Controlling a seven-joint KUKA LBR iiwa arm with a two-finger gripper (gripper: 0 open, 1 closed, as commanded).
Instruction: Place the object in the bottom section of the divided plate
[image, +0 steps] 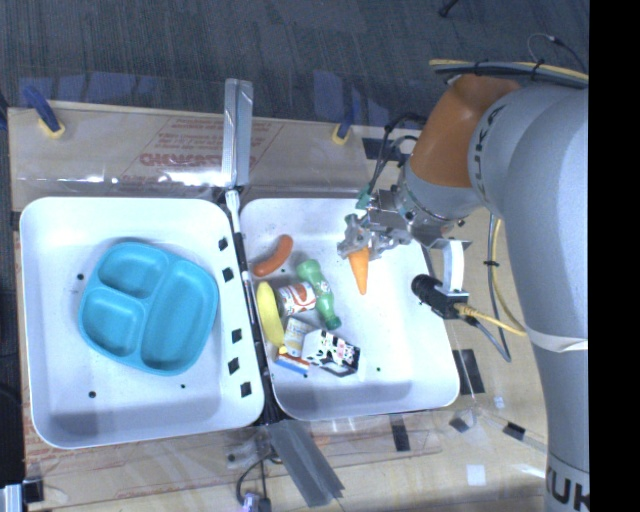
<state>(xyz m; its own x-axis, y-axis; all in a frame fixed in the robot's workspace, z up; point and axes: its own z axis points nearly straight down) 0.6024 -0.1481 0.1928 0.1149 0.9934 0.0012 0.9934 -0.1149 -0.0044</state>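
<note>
Two white bins side by side on the table (120, 140). In the left bin (60, 400) — a blue plate (148, 307) with three sections, nothing in any of them. In the right bin (400, 370) — a pile of small things along the left wall: a sausage (272, 256) at the top, a yellow banana (268, 312) below it, a green bottle (318, 292), a small can (294, 298), and a black-and-white box (333, 351) at the bottom. Gripper (365, 243) low over the upper middle of the right bin, fingers closed narrow on the wide top of an orange carrot (359, 272). Carrot hanging point down, just right of the green bottle, well apart from the plate. Between carrot and plate — the pile of small things and the two bin walls with black clips (232, 335).
</note>
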